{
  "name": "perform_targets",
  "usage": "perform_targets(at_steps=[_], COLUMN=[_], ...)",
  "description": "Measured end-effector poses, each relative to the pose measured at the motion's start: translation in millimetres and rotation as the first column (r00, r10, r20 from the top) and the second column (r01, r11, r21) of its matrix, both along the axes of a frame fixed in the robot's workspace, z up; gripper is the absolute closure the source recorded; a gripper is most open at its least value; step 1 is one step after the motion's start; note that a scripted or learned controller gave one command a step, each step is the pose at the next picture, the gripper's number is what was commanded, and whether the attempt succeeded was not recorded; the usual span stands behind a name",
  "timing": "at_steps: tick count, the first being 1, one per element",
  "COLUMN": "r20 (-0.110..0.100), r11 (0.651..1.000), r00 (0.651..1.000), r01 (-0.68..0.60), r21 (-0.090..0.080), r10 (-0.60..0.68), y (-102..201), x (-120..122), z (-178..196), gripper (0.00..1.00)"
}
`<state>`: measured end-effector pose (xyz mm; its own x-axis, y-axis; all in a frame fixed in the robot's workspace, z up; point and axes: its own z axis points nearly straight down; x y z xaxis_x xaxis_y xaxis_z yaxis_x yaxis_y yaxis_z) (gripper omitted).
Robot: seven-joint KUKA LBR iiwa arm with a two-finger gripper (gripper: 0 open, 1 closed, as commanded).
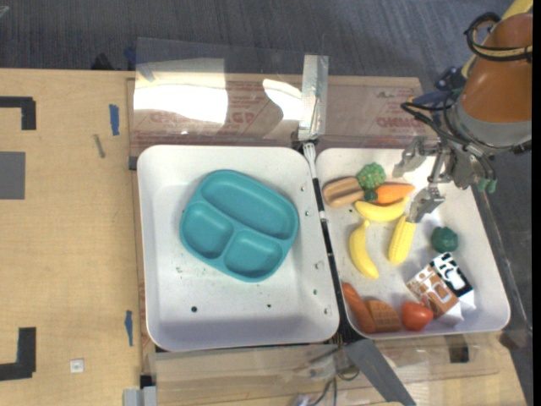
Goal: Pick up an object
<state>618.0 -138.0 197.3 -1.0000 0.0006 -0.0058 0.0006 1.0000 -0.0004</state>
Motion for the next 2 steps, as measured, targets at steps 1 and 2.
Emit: perform_targets(at_steps=[1,2], r20=[0.009,0.019], r11=[0.994,0.994], r00=[0.994,0.994], r01=[0.111,0.108], r21=[0.0,-0.002], r10=[-0.111,-0.108], y=[-15.5,-14.0], x=[13.1,16.1], z=[-106.5,-93.5], gripper=[0.0,1.0])
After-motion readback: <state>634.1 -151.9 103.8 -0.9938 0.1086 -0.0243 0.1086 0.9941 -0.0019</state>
